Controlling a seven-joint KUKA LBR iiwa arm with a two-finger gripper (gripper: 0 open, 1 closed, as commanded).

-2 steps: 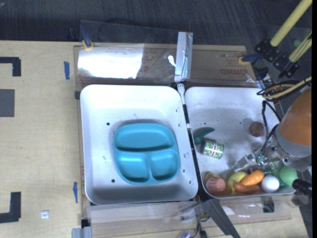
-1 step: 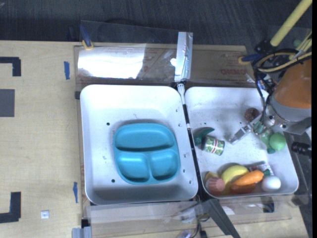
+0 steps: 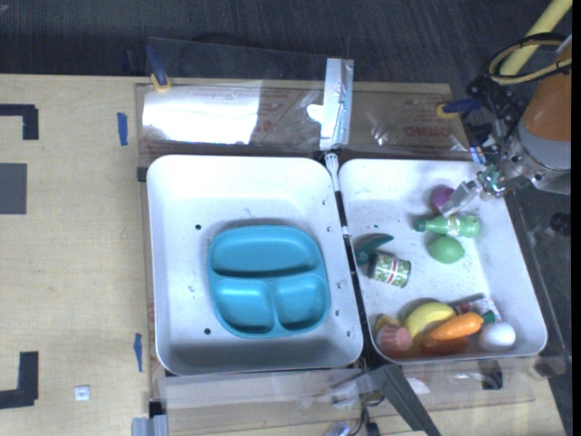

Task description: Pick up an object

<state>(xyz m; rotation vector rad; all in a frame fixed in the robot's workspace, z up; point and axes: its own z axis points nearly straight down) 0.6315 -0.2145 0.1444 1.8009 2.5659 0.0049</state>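
A grey KUKA arm (image 3: pixel 552 148) enters at the frame's right edge, its rounded casing ringed by a broad orange band (image 3: pixel 552 112) above the wrist. A yellow hose or cable sleeve (image 3: pixel 542 27) slants across the upper right corner, alongside a loop of black cabling (image 3: pixel 511 62) that curls over the arm. Thinner dark wires, one with a small blue fitting (image 3: pixel 461 107), trail from the loop toward the wrist. Below the grey shell sits a compact cluster of silvery metal parts, from which the tool (image 3: pixel 463 196) extends as a slim, pale, glinting piece; its finer details are too small to make out.
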